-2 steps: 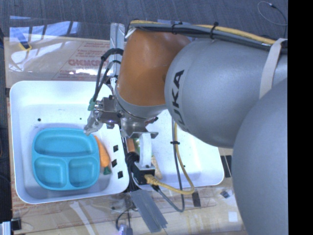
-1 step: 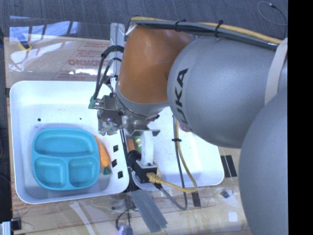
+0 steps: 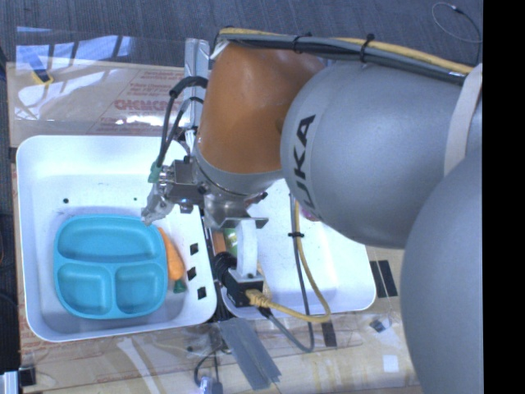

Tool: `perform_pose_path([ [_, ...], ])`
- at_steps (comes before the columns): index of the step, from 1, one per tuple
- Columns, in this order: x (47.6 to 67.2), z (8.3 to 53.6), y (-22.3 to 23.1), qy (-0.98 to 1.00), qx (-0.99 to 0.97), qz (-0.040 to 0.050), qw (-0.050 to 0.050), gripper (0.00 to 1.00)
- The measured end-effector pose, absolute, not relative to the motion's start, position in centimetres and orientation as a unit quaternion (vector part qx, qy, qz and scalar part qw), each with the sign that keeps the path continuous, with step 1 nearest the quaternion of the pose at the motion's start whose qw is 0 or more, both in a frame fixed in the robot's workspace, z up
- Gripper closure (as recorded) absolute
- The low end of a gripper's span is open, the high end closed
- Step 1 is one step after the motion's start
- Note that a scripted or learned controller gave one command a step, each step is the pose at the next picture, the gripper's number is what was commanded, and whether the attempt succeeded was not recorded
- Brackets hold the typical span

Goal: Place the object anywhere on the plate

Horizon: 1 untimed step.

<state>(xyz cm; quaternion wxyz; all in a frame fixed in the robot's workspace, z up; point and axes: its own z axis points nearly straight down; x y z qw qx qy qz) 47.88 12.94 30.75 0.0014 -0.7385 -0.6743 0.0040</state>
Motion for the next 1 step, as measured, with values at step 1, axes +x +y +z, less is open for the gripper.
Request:
perform_pose_path([
  [1, 47.88, 30.75, 12.94, -0.674, -0.738, 0.0040, 0.001, 0.00],
])
